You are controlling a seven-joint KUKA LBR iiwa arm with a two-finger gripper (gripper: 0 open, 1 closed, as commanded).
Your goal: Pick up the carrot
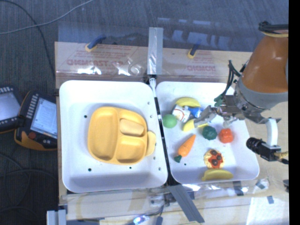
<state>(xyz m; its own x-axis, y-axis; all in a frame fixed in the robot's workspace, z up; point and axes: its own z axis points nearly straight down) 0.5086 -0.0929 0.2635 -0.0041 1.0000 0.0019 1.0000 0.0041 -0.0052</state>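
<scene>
My claw (216,117) is hovering at the right bin's (243,168) upper middle; my wrist is hiding its fingers' roots, and its tips are reading as spread, holding nothing. The carrot (186,146) is lying tilted at seven o'clock from it, apart. The green ball (169,121) is sitting near the bin's left wall, bare floor around the carrot.

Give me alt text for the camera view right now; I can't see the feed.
The carrot lies untouched in the right bin, with the pincer poised above the toy food up and to its right. Around it sit two bananas, a green ball, a tomato and a small pizza; the left bin holds a yellow divided tray.
</scene>
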